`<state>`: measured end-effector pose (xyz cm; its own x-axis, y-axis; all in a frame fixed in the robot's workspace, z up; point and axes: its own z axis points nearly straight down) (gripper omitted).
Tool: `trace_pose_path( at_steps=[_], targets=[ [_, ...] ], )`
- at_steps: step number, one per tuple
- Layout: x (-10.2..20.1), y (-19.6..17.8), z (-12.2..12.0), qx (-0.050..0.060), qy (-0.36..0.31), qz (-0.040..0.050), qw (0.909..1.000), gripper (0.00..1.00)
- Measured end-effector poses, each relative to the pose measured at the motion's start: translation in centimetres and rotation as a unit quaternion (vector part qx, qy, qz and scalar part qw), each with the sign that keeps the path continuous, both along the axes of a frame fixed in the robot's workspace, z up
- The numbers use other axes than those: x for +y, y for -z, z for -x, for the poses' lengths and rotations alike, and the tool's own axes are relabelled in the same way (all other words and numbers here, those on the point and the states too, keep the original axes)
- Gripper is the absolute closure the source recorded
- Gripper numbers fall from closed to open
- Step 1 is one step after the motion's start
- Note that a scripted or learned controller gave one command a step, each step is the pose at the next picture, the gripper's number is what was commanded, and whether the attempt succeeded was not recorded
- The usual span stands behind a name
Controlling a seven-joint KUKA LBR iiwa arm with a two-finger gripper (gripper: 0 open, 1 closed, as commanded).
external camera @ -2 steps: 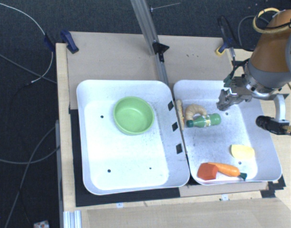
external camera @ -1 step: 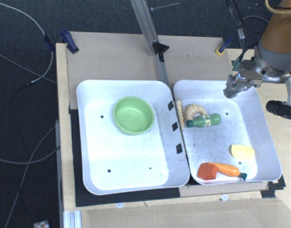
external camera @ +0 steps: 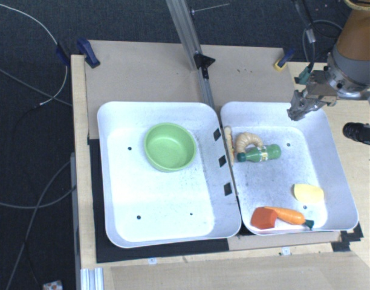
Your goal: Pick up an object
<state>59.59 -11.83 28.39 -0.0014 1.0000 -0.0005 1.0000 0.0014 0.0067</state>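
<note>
This is looking like a robotics lab. A bare tan board surface (external camera: 149, 71) is sitting on dark carpet (external camera: 112, 11), held by blue clamps (external camera: 87, 52) at its far corners. Two shallow white plastic bins (external camera: 121, 222) are lying side by side, loose cables (external camera: 28, 23) are trailing at the left, and a slanted aluminium rail (external camera: 182, 17) is rising behind.

Two white bins (external camera: 112, 162) are sitting side by side, holding one green bowl (external camera: 169, 146), one green bottle (external camera: 259, 154), one carrot (external camera: 286, 215), one croissant (external camera: 246, 140) and one yellow piece (external camera: 308, 193).
</note>
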Motion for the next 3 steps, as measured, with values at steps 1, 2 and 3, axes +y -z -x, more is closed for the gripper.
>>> trace_pose_path(
  at_steps=[1,2,3],
  targets=[
    [4.5,0.0,0.6,0.007,-0.002,-0.003,1.0,1.0],
    [9.3,1.3,2.0,0.009,-0.002,-0.0033,1.0,1.0],
    [14.8,3.1,3.1,0.01,-0.002,-0.0032,0.9999,1.0]
  ],
)
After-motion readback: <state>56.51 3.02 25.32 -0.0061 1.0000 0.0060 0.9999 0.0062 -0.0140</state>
